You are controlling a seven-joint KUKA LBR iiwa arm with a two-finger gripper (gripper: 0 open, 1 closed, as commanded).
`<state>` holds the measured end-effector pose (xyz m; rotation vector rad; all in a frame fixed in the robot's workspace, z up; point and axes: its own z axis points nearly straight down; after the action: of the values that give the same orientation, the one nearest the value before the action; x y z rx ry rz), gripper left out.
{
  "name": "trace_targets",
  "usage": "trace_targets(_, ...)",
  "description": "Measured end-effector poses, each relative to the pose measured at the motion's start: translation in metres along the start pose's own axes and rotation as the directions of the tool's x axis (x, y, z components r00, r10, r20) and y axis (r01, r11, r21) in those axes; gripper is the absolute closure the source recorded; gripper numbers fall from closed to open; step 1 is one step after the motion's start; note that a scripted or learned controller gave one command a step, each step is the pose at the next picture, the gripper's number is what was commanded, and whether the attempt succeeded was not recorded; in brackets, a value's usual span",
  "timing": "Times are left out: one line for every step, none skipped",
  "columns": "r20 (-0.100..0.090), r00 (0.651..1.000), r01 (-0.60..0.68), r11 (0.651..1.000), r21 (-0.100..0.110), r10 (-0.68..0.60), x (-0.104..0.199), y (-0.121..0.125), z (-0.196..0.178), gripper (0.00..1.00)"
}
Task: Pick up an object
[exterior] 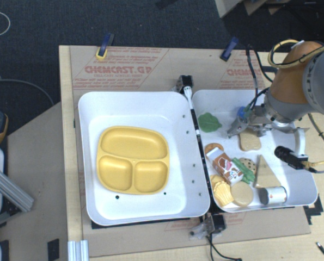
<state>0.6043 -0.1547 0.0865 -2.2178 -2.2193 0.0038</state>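
Camera view: I see the gripper (pixel 248 128) low in the right bin (pixel 303 192), fingers blurred, so I cannot tell if the jaws are apart or closed. A tan bread-shaped piece (pixel 250 142) lies just below them, a green leaf (pixel 209 122) to their left; wrist housing hides what sits beneath.

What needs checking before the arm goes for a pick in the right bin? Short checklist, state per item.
1. Gripper over the right bin: ok.
2. Target under it: tan bread-shaped piece sits just below: ok.
3. Nothing already held: cannot tell.
4. Green leaf apart from the bread piece: ok.
5. Pile of toy food at the near end crowded, pieces touching: not ok for a clean pick there.
6. Yellow tray in the left bin, out of the way: ok.
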Motion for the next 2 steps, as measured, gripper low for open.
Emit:
trace_targets(0.003, 1.000, -0.001, 1.000, -0.009, 0.001, -0.001, 0.002, -0.015, 1.00)
trace_targets(0.004, 1.000, 0.000, 1.000, -0.012, 0.000, 0.001, 0.007, -0.059, 1.00)
